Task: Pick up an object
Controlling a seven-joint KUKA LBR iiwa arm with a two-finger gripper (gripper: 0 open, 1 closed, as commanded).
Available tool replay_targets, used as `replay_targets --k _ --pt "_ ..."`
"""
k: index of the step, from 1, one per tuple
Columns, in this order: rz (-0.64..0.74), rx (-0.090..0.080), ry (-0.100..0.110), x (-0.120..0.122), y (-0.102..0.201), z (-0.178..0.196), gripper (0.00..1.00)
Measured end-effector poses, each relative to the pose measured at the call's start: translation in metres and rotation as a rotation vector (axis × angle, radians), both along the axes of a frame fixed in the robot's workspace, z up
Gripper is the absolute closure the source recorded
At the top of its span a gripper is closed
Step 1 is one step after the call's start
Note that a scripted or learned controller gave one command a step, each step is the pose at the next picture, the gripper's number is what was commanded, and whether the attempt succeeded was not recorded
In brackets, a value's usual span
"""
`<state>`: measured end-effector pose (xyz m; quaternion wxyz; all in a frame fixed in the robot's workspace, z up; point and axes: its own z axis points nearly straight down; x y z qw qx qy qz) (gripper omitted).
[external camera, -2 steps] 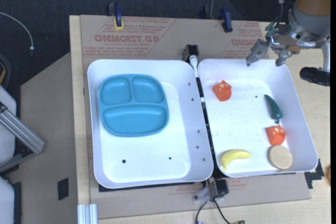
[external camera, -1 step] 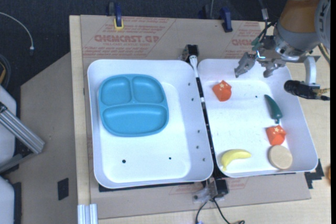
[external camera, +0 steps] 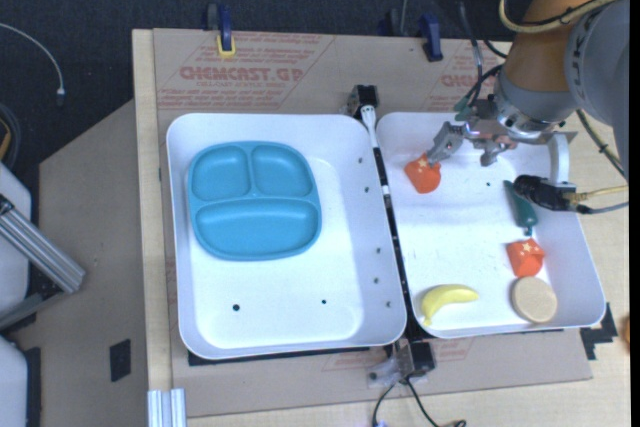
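End effector (external camera: 466,144) position: over the far part of the right bin (external camera: 470,310), fingers spread apart with nothing between them. One finger tip (external camera: 440,147) sits just beside a small orange-red object (external camera: 424,176). Near side of this bin: banana (external camera: 446,300), tan disc (external camera: 533,299), red piece (external camera: 526,257), dark green tool (external camera: 523,207). Left bin (external camera: 270,325): blue divided plate (external camera: 255,200).
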<state>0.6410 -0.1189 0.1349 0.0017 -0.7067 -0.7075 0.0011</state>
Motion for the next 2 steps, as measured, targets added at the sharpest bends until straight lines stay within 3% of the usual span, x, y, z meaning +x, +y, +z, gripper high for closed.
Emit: replay_targets --k 1,2 --pt "0.0 0.005 -0.008 0.003 0.002 -0.046 0.0" --pt "0.001 0.0 -0.024 0.008 0.001 -0.028 1.0"
